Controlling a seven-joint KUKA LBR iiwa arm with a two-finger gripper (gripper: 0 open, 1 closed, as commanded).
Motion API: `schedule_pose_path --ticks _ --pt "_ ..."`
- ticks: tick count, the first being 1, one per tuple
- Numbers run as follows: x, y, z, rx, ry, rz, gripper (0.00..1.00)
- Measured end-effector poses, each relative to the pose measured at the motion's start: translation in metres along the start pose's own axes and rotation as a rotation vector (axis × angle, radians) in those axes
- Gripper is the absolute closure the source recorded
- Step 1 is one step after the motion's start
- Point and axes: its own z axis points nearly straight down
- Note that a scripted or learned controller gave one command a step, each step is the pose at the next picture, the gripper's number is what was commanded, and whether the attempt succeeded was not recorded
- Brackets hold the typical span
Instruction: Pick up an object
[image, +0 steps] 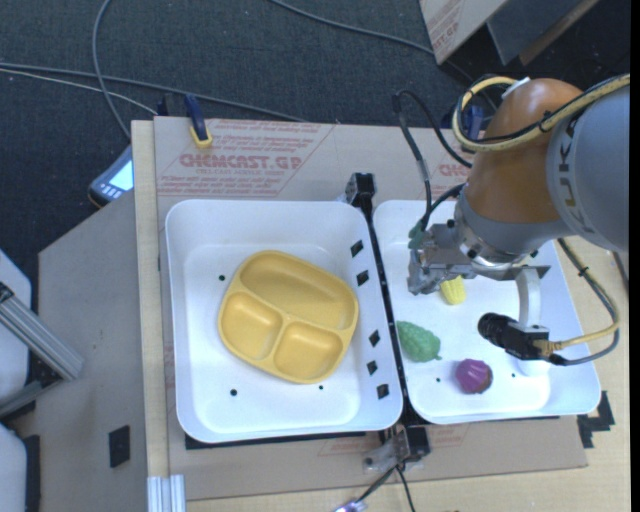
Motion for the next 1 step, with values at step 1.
schedule_pose_path --ticks 1 --pt "0.0569 0.0175 0.0084 0.000 0.000 -0.001 1.00"
